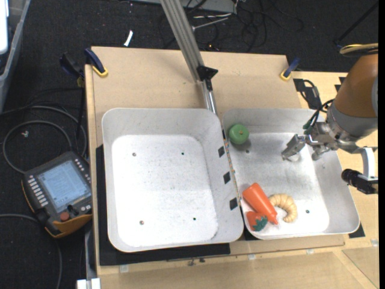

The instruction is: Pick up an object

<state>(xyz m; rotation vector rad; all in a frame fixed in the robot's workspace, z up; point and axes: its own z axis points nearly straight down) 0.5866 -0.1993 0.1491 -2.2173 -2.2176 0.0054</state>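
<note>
Camera view, my gripper: my two-finger gripper [304, 147] hangs over the upper right part of the right shallow white plastic bin [337, 224]. Nothing sits between the fingers; whether they are spread or closed I cannot tell at this slant.
Camera view, my arm: the grey arm with its orange band [360, 89] comes in from the right and crosses the bin's right wall.
Camera view, green piece: a small round green toy [238, 133] sits at the bin's top left corner, close against the wall shared with the left shallow white bin [114, 125], well apart from me.
Camera view, carrot: an orange toy carrot with a green tip [260, 202] lies slanted at the lower left of the right bin, near the shared wall.
Camera view, pale piece: a curved tan, shrimp-like toy [285, 206] lies just beside the carrot, seemingly touching it.
Step in hand: I judge I am at the approach, with no object chosen under me; the bin floor below me is bare.
How to do it well: I would travel left and toward the lower edge, then come down over the carrot's thick middle with my fingers set across its narrow width.
Risk: the pale piece lies so close that a finger may land on it, and the shared wall leaves little room on the other side.
Alternative: the green piece stands alone, but the corner walls crowd it.
</note>
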